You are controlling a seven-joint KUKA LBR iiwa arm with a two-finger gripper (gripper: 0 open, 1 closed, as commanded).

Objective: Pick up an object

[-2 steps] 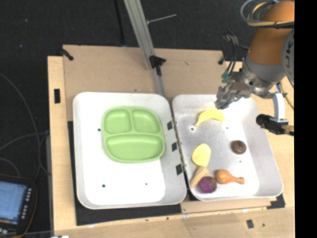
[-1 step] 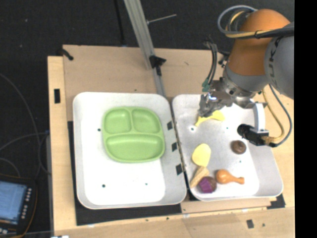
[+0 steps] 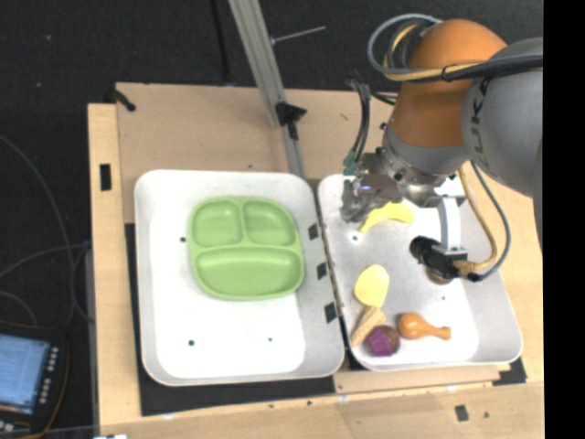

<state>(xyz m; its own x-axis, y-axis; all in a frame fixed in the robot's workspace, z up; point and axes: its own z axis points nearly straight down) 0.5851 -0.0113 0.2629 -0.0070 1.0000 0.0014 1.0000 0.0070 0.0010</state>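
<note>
1. Left bin (image 3: 164,337): just the green divided plate (image 3: 247,248), mid-frame, nothing going on there.
2. Right bin (image 3: 494,332), lower part: pale yellow piece (image 3: 371,284), purple thing (image 3: 382,340) w/ a tan bit touching it, orange gourd-ish toy (image 3: 420,326).
3. Upper part of that bin: gripper (image 3: 355,201) is down beside the yellow banana (image 3: 391,214) (prob the target). Can't tell how it's set.
4. Progress imo: nothing visibly lifted, so grab + lift left.

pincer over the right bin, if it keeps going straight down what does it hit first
Most likely the yellow banana-shaped piece, which lies right beside the pincer near the far end of the right bin. Depth is unclear, so it could instead meet bare bin floor just beside it.
</note>
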